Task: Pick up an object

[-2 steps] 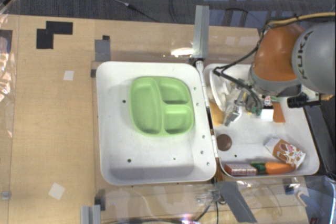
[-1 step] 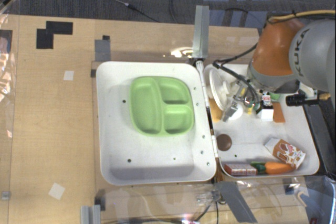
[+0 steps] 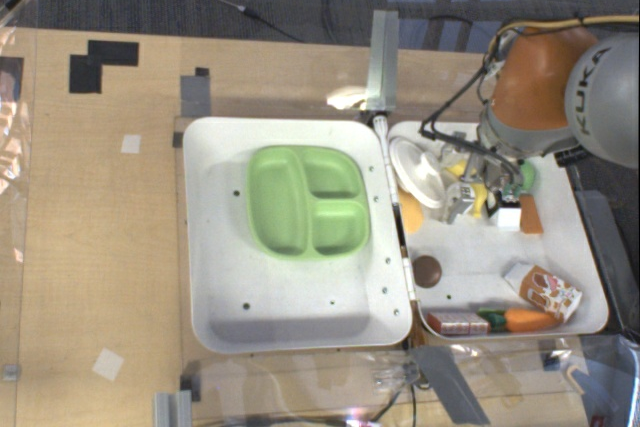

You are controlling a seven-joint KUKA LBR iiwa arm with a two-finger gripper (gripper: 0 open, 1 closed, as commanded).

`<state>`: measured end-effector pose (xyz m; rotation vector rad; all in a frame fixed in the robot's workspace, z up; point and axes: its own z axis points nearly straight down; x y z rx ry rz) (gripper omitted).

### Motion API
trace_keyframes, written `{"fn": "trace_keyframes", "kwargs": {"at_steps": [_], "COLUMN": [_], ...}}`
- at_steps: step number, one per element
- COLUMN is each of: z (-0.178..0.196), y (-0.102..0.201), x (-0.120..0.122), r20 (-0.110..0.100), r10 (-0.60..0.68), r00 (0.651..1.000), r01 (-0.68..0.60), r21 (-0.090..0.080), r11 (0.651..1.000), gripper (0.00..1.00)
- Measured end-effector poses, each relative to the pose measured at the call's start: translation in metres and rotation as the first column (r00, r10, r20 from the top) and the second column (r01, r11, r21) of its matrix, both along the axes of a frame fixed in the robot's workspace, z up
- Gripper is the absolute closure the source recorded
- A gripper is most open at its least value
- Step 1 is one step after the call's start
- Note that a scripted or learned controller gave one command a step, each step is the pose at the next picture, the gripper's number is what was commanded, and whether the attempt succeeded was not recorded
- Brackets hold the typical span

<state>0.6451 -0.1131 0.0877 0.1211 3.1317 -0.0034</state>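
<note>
My gripper [image 3: 466, 198] hangs low over the back of the right bin [image 3: 560, 245], beside a white bowl [image 3: 417, 172] that lies tilted on its side. A yellow object [image 3: 478, 202] sits right under the gripper, half hidden by it. A white block [image 3: 508, 217] and a brown block [image 3: 530, 215] lie just to the gripper's right, with a green item [image 3: 527, 177] behind them. Nothing can be made out between the fingers.
The left bin [image 3: 215, 295] bears a green divided plate [image 3: 307, 201]. In the right bin lie an orange piece [image 3: 409, 213] at the left wall, a brown ball [image 3: 427, 270], a printed packet [image 3: 548, 292], a carrot [image 3: 527, 320] and a small red box [image 3: 457, 323] along the front.
</note>
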Motion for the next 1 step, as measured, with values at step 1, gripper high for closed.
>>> {"fn": "trace_keyframes", "kwargs": {"at_steps": [1], "z": [0.0165], "y": [0.0006], "x": [0.0046], "r20": [0.016], "r10": [0.0], "r00": [1.0], "r01": [0.0], "r21": [-0.001], "r11": [1.0], "gripper": [1.0]}}
